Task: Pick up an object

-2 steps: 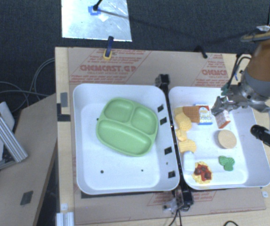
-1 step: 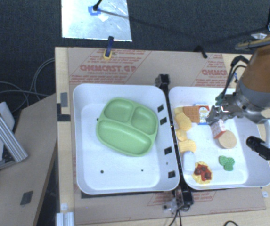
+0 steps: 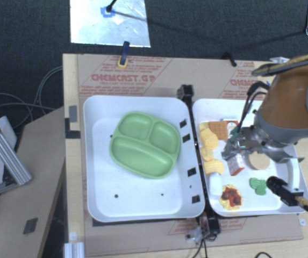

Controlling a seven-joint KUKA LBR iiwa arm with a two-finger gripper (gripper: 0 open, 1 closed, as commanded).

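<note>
Green divided plate [image 3: 145, 144], two white bins [image 3: 102, 192]

A green divided plate [image 3: 145, 144] lies in the left bin [image 3: 97, 192]. In the right bin [image 3: 291, 206] the end effector [image 3: 233, 150] hangs low among toy foods: yellow corn [image 3: 209, 142], a red-and-yellow piece [image 3: 230, 196], a green piece [image 3: 258, 185]

Even bright light (slightly soft focus)
</note>
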